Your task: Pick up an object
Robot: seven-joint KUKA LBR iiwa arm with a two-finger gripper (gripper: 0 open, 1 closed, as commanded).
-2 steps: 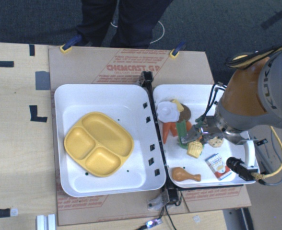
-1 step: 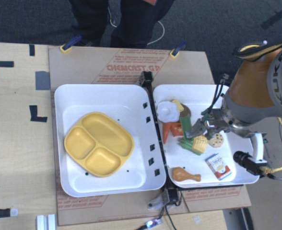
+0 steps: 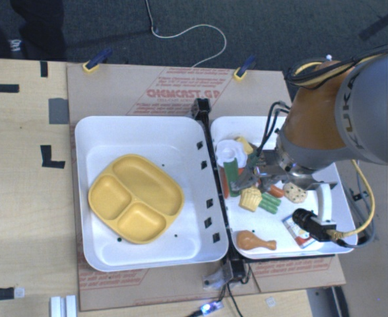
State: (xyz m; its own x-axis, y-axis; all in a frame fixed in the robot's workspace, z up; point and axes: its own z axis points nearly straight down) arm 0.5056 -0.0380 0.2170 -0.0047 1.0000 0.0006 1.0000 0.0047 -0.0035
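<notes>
Arm [image 3: 326,121] covers right bin [image 3: 273,246] toys (tool [image 3: 260,170] fingers unclear)

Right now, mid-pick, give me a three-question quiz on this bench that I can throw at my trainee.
1. True or false: the yellow plate lies in the left bin.
2. Which lies nearest the right bin's front edge? A) white cup B) drumstick C) corn
3. Fill in: the hand is over the ____ bin.

Key:
1. True. The plate has three compartments and sits alone there.
2. B. The drumstick lies at the front; the cup sits towards the back, the corn mid-bin.
3. Right. The arm comes in from the right and the hand is low among the toys, near the corn and a die.
</notes>
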